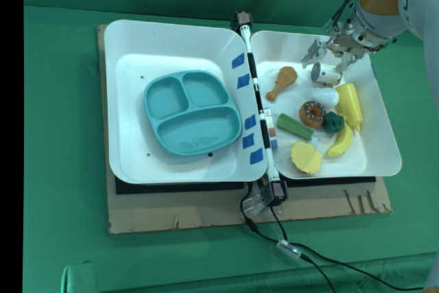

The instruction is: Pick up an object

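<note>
The right bin [384, 147] holds several toy foods. Among them are a chicken drumstick [282, 81], a chocolate donut [313, 113] and a small grey can [326, 73] lying on its side. A white egg [330, 97], a yellow bottle [350, 103], a green broccoli piece [333, 122], a banana [341, 142], a green stalk [293, 125] and a yellow slice [306, 157] also lie there. My gripper [330, 53] hangs at the bin's far side just above the grey can, open, with nothing between its fingers.
A teal divided plate [192, 113] lies in the left bin [123, 44]. A divider rail with blue tape marks [255, 106] runs between the bins. Cables [288, 250] trail off the bench's front edge onto the green cloth.
</note>
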`<state>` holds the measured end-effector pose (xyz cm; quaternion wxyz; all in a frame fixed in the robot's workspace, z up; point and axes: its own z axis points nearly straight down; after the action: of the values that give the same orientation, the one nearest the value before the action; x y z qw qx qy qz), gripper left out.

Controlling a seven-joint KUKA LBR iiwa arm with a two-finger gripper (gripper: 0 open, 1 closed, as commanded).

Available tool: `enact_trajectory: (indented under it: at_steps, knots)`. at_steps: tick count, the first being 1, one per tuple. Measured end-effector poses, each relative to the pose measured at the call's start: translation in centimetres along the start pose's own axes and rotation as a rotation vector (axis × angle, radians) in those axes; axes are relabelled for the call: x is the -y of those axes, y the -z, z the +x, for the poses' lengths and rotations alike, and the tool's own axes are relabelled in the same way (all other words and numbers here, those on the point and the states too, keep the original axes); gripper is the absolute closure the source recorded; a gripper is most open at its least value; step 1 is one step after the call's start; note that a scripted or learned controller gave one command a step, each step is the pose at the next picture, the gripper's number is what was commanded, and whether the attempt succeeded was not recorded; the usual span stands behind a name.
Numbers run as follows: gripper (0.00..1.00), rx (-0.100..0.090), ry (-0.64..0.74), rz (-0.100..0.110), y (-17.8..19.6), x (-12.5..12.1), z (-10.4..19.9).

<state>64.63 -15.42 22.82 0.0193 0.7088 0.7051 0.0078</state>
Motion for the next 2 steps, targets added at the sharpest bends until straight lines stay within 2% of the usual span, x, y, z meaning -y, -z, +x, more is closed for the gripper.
enact_trajectory:
  at_steps: [1,2]
  knots:
    - [0.00,0.005,0.000,-0.014,-1.3,1.0,1.6]
    - [1.00,0.011,-0.008,-0.021,0.0,0.7,1.2]
